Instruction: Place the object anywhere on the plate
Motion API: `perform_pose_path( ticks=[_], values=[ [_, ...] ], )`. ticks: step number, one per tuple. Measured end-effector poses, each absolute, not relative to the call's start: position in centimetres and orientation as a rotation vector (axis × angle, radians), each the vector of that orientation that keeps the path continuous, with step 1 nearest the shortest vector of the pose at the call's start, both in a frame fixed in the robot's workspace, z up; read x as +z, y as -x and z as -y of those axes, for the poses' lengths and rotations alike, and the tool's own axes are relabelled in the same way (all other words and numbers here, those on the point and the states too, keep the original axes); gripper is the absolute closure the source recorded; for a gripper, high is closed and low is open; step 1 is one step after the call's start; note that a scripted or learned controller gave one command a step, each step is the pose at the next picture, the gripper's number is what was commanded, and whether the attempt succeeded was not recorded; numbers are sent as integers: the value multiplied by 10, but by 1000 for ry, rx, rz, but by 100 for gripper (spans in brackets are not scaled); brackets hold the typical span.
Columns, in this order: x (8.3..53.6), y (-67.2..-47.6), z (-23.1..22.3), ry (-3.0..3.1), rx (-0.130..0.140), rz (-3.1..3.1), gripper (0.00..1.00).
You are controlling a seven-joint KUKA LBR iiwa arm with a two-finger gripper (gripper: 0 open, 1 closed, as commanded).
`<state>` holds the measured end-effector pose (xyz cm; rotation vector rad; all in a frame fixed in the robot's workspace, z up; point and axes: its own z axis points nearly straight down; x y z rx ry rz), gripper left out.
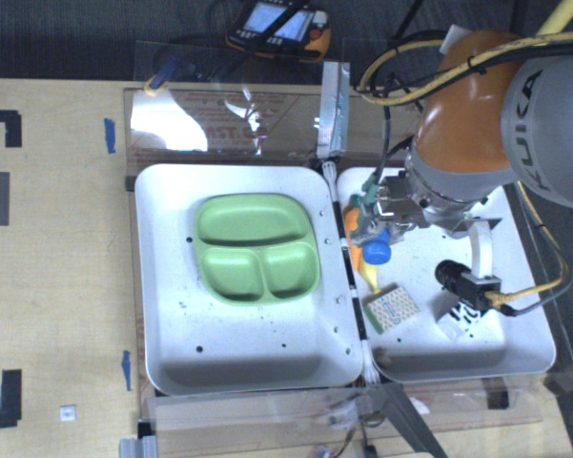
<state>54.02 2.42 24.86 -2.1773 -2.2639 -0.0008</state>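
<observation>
A green plate with three compartments lies in the left bin. My gripper is low over the left side of the right bin, close to the wall between the bins. Right beneath it lies a small cluster: a blue round piece, an orange and yellow piece and something teal-green by the wrist. Whether any of these sits between the fingers is hidden by the gripper body.
A speckled square pad lies tilted at the front left of the right bin. A white piece with black marks rests to its right. A clear panel and a metal post stand behind the bins.
</observation>
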Motion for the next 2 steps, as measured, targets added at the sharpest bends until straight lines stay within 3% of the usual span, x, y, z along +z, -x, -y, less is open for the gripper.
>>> perform_pose_path(
  ticks=[2],
  values=[
    [233, -482, -184, 2284, 5, 2153, 100]
  ],
)
